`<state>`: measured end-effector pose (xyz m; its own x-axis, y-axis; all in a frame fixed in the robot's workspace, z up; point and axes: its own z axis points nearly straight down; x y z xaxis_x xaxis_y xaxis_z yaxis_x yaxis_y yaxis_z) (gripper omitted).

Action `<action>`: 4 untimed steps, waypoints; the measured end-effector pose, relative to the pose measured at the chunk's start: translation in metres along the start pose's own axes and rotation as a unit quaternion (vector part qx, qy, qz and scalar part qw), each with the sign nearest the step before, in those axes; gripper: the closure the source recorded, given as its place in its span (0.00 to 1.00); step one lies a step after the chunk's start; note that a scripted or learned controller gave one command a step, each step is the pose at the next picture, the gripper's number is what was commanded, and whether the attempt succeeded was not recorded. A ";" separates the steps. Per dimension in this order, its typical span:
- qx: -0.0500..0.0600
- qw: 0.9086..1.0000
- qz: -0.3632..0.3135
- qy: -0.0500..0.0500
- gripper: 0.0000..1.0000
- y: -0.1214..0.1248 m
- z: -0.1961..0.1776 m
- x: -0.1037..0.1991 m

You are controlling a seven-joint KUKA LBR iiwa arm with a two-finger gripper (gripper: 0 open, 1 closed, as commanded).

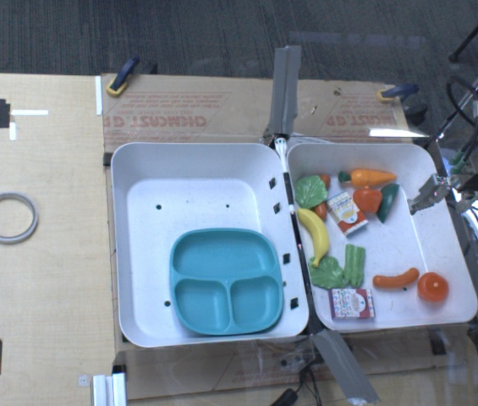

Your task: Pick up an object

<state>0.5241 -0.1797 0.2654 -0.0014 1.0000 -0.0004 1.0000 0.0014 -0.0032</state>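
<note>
Sitting at the right edge of the frame, above the right bin's [463, 265] far wall, the gripper [425, 197] is too small and blurred to tell whether its claw is apart or together, and nothing shows between it. Toy food lies scattered in that bin: a banana [315, 233], a carrot [371, 177], a sausage [396, 279], an orange tomato [432, 287] and small cartons [346, 211]. Lower centre, the left bin [137, 227] holds a teal divided plate [226, 280].
</note>
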 end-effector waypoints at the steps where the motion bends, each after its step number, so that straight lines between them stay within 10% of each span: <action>1: -0.002 1.000 -0.010 0.000 0.00 0.055 0.173 -0.015; 2: -0.002 1.000 -0.009 -0.001 1.00 0.055 0.164 -0.016; 4: -0.002 1.000 0.029 -0.001 1.00 0.135 0.049 0.025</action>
<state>0.6592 -0.1547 0.2159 0.0572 0.9984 -0.0021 0.9984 -0.0572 0.0009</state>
